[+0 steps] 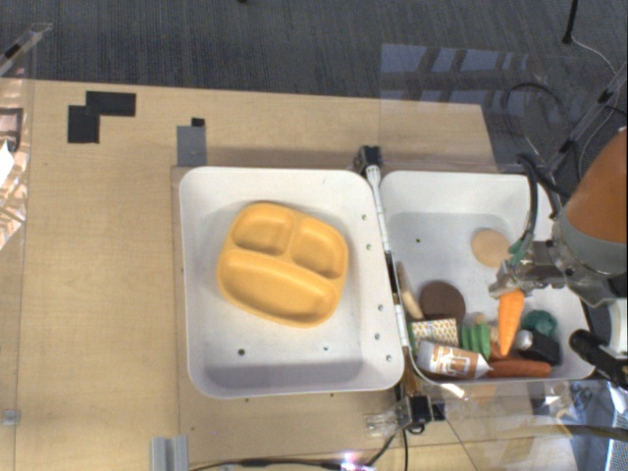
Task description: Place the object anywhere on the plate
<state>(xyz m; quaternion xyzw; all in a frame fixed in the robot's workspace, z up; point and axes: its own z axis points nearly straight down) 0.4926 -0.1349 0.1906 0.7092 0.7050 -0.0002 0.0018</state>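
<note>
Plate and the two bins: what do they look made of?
Plate: likely moulded plastic, yellow, satin; soft sheen, rounded compartment ridges. Left bin and right bin: probably thin plastic or coated metal, matte white; smooth walls, small dark holes. The look alone cannot settle it.

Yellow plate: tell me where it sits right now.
The yellow plate lies in the left bin, roughly centred, across the divider from the right bin that holds the toy food and the hand.

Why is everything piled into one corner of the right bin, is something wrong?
Nothing looks damaged or spilled. The toy food, including a carrot, simply lies jumbled in the right bin's near corner, while the yellow plate sits slightly askew in the left bin.
</note>
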